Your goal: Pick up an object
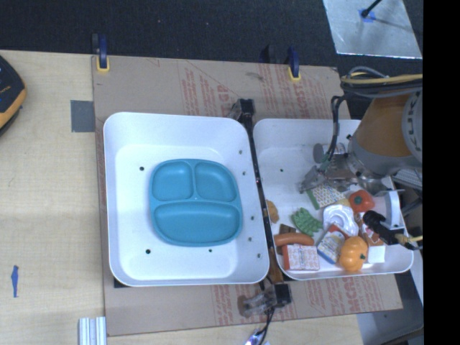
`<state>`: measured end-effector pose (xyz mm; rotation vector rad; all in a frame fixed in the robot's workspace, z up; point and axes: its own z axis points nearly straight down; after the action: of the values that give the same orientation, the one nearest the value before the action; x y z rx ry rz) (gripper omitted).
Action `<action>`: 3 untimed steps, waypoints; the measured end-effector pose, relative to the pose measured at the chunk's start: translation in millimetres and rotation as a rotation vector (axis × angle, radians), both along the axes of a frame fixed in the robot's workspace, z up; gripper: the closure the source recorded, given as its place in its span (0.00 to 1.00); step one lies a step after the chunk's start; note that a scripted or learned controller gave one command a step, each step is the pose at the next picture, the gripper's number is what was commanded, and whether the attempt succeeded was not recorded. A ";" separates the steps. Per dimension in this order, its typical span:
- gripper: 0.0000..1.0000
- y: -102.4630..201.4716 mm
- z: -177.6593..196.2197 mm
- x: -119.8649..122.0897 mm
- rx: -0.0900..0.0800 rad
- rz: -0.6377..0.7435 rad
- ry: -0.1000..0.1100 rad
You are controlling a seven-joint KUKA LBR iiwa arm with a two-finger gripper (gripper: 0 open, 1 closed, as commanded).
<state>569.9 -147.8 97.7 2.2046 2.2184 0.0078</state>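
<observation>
The worktop [50,192] carries 2 shallow white plastic bins side by side on a brown cardboard sheet [187,85]. The left white bin [122,264] holds a light blue plastic plate with 3 compartments [195,201], lying flat near its middle. The right white bin [284,146] holds a heap of small toy foods gathered in its near half: an orange round fruit [352,252], a red round tomato-like piece [361,200], a green bumpy leaf-shaped piece [307,220], a red-and-white carton [302,257] and a white crumpled piece [338,214]. The grey arm with its orange band [384,131] reaches in from the right, and its jaws [321,180] hang low over the far edge of the heap, just above a pale checked packet [323,195]. Whether the jaws are spread or pressed together, I cannot tell.
</observation>
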 end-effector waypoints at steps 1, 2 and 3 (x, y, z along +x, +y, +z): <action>1.00 1.3 11.5 2.1 0.004 0.003 0.000; 0.00 1.3 10.6 1.5 0.004 0.003 0.002; 1.00 0.2 21.0 1.6 0.003 0.004 0.002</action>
<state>571.5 -147.6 118.7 2.2028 2.2245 0.0087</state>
